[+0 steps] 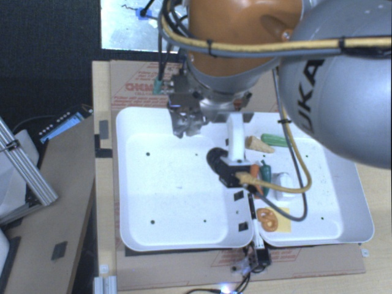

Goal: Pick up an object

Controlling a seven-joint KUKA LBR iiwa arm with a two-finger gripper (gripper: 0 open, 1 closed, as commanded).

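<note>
Desk (67, 225) surface reads pale tan. We record a cardboard sheet (138, 84) with red print lying on it beneath two shallow white bins set side by side. Behind the desk we note a dark backdrop (43, 41), with a bright reflective panel (125, 17) at the top of the view. At the left edge an aluminium rail (27, 173) slants across the desk, and a small blue-and-black device (61, 124) lies just beyond it.

The left bin (177, 188) shows a white floor with a few dark dots. The right bin (334, 219) carries the objects for picking. A green piece (277, 141) and a tan wedge (258, 144) lie against each other near its far wall. An orange-and-green piece (263, 175) and a white item (283, 181) sit close to the divide between the bins. A pretzel (265, 216) lies near the front wall, resting on a yellow slice (283, 225).

The arm (343, 72) enters from the right, its grey link crossing above the far corner of the right bin. The orange band (245, 17) bulks large at top centre, and the wrist points downward. The pincer (184, 128) hangs below it over the far edge of the left bin, apart from every object in the right bin. We cannot tell from this angle how far the pincer stands open, and no object shows in its grip.
</note>
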